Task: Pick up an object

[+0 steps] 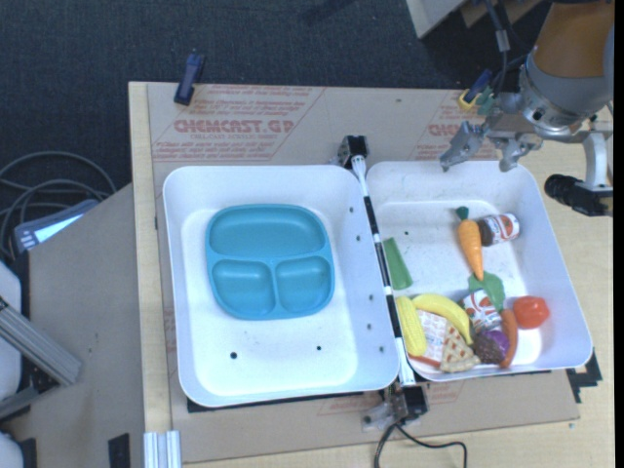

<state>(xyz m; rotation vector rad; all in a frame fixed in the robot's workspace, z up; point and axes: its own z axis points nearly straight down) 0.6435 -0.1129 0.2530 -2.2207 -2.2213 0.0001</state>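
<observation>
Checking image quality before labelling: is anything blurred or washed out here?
Camera view: the pincer is softly blurred; the white bin is bright, near washed out at its rim; the carrot and blue tray stay sharp.

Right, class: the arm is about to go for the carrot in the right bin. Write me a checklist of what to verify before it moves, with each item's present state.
1. End effector free of any object: ok, fingers spread with nothing between them.
2. Carrot in view and uncovered: ok, it lies in the right bin.
3. Carrot clear of neighbours: not ok, a small bottle lies right beside it.
4. End effector above the carrot: not ok, it hangs over the bin's far rim.
5. Blue tray out of the way: ok, it sits in the left bin.
</observation>
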